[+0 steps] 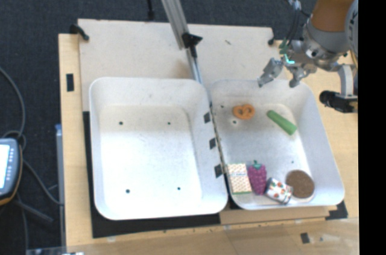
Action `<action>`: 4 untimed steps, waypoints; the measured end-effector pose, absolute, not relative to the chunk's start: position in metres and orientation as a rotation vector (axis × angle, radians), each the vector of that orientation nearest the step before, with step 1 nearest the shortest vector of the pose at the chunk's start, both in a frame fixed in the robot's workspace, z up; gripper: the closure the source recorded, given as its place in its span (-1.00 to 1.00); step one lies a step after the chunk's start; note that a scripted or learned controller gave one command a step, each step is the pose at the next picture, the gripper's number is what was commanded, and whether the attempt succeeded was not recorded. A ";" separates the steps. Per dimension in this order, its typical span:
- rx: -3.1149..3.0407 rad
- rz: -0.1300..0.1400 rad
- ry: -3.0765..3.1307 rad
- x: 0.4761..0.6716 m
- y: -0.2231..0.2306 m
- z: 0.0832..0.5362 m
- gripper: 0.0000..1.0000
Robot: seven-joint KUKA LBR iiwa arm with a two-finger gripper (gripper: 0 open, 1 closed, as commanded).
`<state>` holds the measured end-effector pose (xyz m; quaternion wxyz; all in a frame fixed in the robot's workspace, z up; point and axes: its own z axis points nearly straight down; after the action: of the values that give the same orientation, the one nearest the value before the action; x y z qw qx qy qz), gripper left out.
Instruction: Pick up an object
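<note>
My gripper (282, 77) hangs open above the far rim of the right bin (319, 145), with nothing between its fingers. Below and left of it an orange pretzel-shaped piece (243, 111) lies on the bin floor. A green cylinder (281, 122) lies just right of that, almost straight below the gripper. Along the near edge of the same bin sit a pale patterned box (239, 178), a purple berry-like toy (257, 178), a small red-and-white can (277, 190) and a brown disc (300, 184).
The left bin (102, 127) stands beside the right one, their rims meeting at a strip with black clips (212, 142). A slanted aluminium pole (172, 3) rises from the back between the bins. The bench's wooden top (139, 49) lies behind both.
</note>
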<state>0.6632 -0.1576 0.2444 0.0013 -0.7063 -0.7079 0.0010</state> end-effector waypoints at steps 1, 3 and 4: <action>-2.219 0.003 -2.228 0.664 -0.158 0.248 -1.00; -2.224 0.006 -2.220 0.661 -0.172 0.155 -1.00; -2.231 -0.003 -2.224 0.663 -0.173 0.108 -1.00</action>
<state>0.6633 -0.1732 0.1083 -0.0043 -0.7082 -0.7060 -0.0010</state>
